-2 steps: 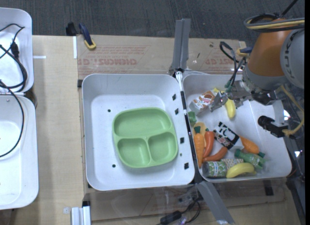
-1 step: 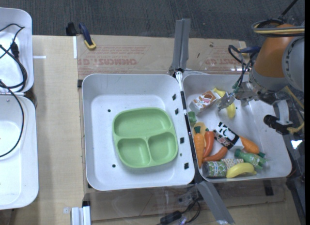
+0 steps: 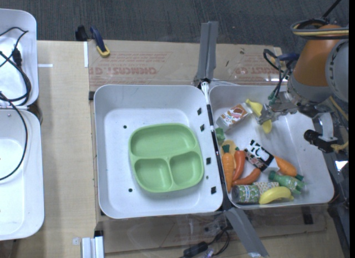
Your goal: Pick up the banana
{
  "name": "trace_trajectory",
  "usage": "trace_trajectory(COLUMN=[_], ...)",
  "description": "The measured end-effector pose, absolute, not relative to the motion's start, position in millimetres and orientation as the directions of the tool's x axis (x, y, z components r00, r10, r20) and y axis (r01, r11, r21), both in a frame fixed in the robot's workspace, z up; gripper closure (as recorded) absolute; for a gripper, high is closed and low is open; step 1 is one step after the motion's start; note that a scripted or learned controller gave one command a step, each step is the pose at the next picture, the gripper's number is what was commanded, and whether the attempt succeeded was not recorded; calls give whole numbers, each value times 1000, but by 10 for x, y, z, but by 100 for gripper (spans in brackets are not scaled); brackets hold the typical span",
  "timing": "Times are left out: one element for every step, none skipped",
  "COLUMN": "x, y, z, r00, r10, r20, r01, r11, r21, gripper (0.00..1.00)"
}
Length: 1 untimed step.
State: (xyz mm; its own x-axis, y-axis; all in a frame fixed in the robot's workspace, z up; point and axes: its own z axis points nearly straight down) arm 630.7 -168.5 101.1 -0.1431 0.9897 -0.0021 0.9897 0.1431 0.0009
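I count two bananas: one lies at the right bin's front, one sits by my gripper at the back. How the fingers stand, I cannot tell. One green tray. Three carrots. No label reads clearly.

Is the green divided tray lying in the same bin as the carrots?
No: the green divided tray lies in the left bin, while the carrots lie in the right bin among other toy food.
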Motion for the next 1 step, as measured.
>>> trace_trajectory(x=[6594], y=[-1364], z=[1990], r00=[-73], r10=[997], r20=[-2], r01=[997], r11=[73], r21=[1], gripper=[100])
